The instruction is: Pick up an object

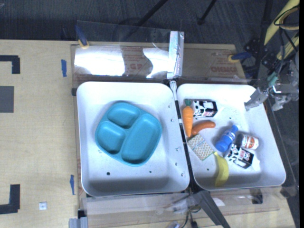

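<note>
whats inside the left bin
Only a blue sectioned plate lies in the left bin, its three compartments holding nothing. The bin floor beneath the plate is covered, so anything under it cannot be seen.

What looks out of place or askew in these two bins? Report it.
Nothing looks spilled or damaged. The right bin holds a loose jumble: carrot, hot dog, banana, blue bottle lying tilted. The blue divided plate sits alone in the left bin.
</note>
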Motion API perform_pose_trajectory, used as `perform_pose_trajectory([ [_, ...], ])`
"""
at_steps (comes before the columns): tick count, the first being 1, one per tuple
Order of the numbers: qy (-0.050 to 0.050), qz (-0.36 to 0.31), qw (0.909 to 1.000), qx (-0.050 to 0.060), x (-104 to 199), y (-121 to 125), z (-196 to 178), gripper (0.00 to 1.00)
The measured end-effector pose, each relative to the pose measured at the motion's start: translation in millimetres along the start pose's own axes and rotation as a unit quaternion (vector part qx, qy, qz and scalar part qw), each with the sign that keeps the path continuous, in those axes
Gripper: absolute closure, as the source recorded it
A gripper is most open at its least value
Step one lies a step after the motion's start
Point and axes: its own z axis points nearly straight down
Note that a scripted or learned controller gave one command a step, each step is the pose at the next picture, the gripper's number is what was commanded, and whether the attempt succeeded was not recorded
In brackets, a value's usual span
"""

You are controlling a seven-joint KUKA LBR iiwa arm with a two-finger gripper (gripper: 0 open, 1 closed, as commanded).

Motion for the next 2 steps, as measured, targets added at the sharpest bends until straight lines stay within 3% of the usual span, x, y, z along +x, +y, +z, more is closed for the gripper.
perform_pose_trajectory([
  [1,0.001,0.148,0.989,0.001,26,45,121,0.0],
  [2,0.0,0.236,0.9717,-0.003,29,27,195,0.0],
])
